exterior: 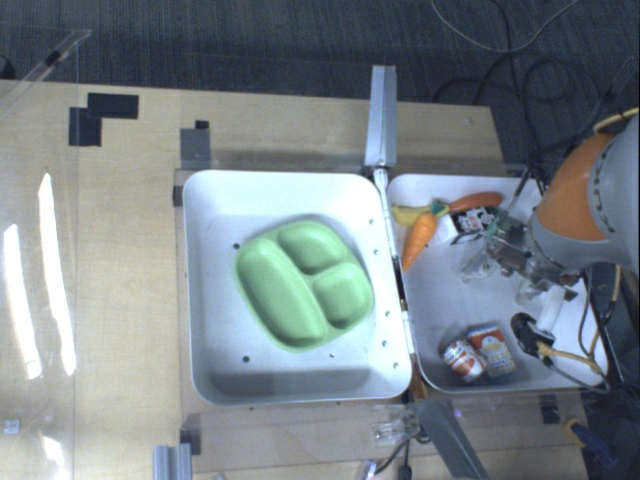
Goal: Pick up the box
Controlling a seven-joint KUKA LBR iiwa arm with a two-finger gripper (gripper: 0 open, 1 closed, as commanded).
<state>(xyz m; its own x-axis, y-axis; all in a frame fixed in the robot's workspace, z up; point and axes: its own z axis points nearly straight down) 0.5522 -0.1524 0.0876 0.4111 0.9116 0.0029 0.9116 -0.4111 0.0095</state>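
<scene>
The camera view shows two white bins side by side. The left bin [205,268] holds a green divided tray [305,283] at its centre. In the right bin [432,368], a carrot [419,236] lies at the 10 o'clock corner beside a banana [408,214]. The box [492,352], red and white, lies at 6 o'clock, just beside a can [463,360]. The gripper [490,248] hangs over the bin at 12 o'clock, well apart from the box; whether its jaws are open or closed cannot be told, as the tip appears blurred.
</scene>
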